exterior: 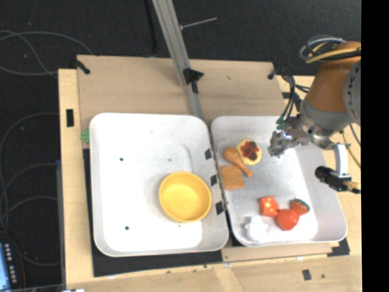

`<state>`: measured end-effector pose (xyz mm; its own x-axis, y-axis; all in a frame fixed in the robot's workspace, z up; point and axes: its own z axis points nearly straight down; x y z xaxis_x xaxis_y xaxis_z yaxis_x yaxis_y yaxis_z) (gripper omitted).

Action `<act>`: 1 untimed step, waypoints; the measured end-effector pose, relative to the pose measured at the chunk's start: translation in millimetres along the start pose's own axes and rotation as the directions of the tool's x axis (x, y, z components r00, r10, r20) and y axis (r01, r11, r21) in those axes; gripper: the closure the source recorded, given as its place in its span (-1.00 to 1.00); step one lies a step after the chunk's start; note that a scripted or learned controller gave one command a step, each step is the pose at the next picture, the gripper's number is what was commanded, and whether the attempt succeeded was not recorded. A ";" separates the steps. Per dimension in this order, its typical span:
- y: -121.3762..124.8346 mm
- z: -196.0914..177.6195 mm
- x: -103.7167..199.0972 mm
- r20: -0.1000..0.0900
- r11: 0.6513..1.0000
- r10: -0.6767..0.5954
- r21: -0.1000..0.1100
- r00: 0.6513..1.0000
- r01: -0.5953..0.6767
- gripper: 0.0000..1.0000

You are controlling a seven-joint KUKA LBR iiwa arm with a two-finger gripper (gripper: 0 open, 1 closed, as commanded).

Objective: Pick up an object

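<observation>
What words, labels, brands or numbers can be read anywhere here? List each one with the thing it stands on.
None can be read.
The yellow bowl, the two white bins and the toy foods, such as the strawberry and the small tart, carry no visible print.
The arm shows no legible marking.
A lit panel at the bottom left corner is too small and blurred to read.
</observation>
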<state>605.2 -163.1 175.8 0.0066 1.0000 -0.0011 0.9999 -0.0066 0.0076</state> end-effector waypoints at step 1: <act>1.8 -38.4 -1.1 0.000 1.000 -0.007 0.001 1.000 0.007 1.00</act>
<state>606.6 -164.2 214.2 -0.0007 1.0000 -0.0008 1.0000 0.0007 0.0061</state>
